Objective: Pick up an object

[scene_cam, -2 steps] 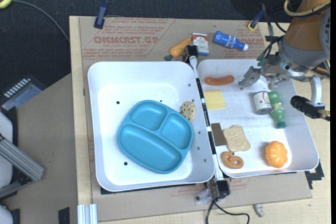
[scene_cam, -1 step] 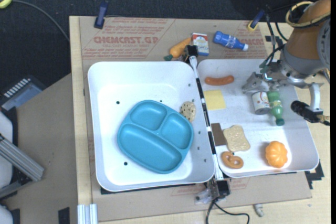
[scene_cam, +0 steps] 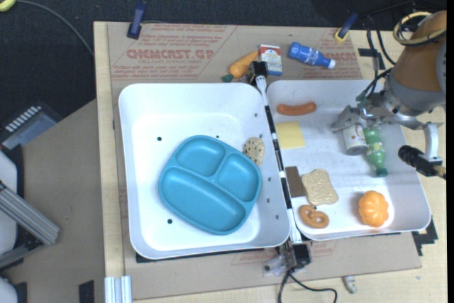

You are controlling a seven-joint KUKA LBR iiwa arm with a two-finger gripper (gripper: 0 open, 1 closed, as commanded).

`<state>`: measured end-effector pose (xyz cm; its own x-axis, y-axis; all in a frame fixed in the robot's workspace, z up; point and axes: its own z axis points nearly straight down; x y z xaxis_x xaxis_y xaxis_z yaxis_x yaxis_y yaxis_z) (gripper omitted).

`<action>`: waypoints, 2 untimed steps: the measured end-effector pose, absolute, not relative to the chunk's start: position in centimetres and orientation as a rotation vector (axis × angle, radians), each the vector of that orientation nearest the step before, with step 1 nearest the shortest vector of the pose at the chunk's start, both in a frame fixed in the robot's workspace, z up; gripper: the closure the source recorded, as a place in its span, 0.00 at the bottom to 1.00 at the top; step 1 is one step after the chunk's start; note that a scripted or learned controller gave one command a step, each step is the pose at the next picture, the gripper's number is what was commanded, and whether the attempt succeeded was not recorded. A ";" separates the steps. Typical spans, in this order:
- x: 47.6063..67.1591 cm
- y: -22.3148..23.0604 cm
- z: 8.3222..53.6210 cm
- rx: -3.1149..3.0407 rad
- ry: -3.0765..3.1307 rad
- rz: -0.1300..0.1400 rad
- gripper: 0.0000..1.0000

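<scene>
Nearest in the right bin [scene_cam: 418, 213] lie an orange pumpkin [scene_cam: 373, 208], a pretzel [scene_cam: 313, 216] and a cracker [scene_cam: 319, 186]. Farther back, the gripper [scene_cam: 357, 130] sits low over the bin floor – a green bottle [scene_cam: 374, 150] lies just beside it, apparently touching. Whether the gripper is spread or pinching cannot be told. A sausage [scene_cam: 296, 108] lies beyond.
</scene>
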<state>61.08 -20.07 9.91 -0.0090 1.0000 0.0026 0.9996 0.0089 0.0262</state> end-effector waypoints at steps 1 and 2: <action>57.4 -21.8 9.1 2.204 2.224 0.025 0.00; 57.1 -21.7 9.6 2.214 2.230 0.017 1.00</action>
<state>57.06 -21.69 9.60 -0.0073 0.9999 0.0086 1.0000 0.0073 0.0066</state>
